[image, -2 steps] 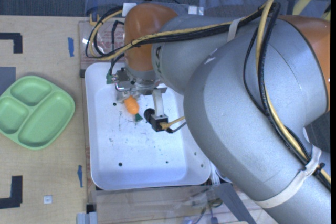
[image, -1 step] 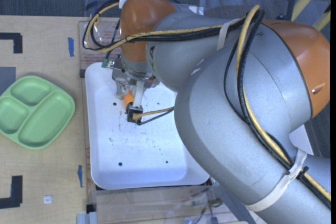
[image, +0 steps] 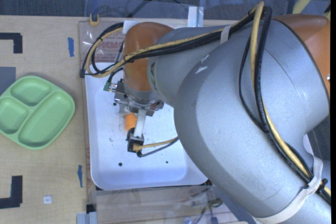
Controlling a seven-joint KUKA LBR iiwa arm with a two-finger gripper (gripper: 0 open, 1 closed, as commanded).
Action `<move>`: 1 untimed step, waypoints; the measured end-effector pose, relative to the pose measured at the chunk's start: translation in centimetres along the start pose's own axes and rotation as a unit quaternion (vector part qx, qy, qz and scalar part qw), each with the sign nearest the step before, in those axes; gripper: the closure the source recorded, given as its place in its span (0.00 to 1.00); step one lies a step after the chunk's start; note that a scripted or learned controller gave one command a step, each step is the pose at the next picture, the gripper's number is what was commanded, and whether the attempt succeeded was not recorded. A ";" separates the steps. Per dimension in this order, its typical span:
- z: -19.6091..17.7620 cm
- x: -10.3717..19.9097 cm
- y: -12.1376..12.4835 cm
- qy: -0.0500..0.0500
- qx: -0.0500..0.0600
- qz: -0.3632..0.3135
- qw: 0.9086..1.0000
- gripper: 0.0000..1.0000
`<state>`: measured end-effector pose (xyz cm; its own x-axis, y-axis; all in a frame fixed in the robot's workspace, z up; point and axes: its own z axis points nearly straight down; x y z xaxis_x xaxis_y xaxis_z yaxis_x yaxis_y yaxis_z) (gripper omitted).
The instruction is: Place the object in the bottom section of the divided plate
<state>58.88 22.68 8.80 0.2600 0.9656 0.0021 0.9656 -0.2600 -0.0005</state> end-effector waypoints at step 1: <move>-0.1 -2.0 -6.6 0.002 -0.003 0.113 0.994 1.00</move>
<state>51.97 22.52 8.89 0.4703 0.8825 0.0072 0.8825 -0.4704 0.0044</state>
